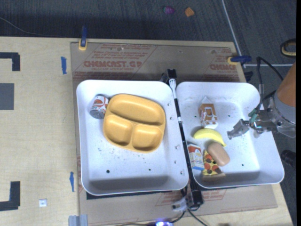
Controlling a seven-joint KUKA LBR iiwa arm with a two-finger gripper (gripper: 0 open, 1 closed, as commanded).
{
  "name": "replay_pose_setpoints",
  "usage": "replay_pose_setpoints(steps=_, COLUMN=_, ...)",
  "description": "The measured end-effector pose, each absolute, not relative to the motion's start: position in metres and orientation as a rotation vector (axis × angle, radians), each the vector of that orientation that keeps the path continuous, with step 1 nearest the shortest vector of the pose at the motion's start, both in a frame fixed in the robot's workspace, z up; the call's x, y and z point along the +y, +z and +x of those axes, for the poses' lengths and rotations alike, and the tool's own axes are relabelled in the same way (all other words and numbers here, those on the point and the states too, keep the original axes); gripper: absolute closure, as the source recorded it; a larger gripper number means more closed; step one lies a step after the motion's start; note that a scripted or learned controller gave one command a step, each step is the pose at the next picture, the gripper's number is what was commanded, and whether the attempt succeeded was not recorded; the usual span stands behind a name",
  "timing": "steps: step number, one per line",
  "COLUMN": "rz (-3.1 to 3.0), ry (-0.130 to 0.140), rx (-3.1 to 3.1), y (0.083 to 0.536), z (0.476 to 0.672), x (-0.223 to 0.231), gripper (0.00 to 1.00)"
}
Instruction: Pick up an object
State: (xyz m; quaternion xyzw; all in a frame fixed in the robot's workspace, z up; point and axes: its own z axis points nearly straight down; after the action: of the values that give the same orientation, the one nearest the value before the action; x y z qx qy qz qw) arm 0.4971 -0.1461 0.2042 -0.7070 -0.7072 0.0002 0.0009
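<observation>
Yellow banana [209,135] is lying in the right bin [244,95], touching the hot dog [218,153]. The claw [237,130] is hovering just beside it, apparently empty; its spread is unclear. Descending squarely over the banana's middle seems wisest.

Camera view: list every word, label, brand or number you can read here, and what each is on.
"CHEMCAST GP", red print on the brown board behind the bins; it recurs at the board's right end, partly cut off.
Can: label too blurred to read.
Small carton and packet in the right bin: print too small to read.
</observation>
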Motion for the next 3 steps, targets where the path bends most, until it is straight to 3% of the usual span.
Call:
replay_pose_setpoints(steps=1, rz=-2.232, ry=-0.017, rx=-2.23, y=0.101, z=0.497, x=-0.146, gripper=0.0)
replay_pose_setpoints(steps=2, rz=-2.228, ry=-0.018, rx=-2.235, y=0.09, z=0.485, x=-0.094, gripper=0.0)
replay_pose_setpoints(steps=3, rz=-2.249, ry=-0.013, rx=-2.236, y=0.101, z=0.486, x=-0.101, gripper=1.0)
